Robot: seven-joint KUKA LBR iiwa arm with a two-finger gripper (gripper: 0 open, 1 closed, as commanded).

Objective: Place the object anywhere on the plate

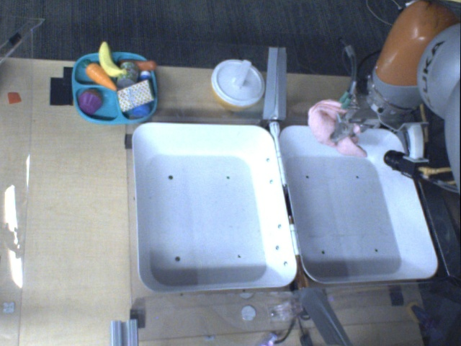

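Two white bins side by side, left bin (205, 204) and right bin (360, 207), floors bare, wide room. Pink cloth (328, 121) draped over right bin's far rim. Gripper (344, 130) over cloth, fingers pinching fold of it. One white plate (238, 83) beyond bins. One blue tray (115, 89) of toy food far left. No legible writing.

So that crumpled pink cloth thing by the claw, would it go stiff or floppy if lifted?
Probably floppy: the crumpled pink cloth thing lies in soft, uneven folds at the right white bin's far edge. It looks light, and would likely drag or bunch rather than roll if the claw pushed it.
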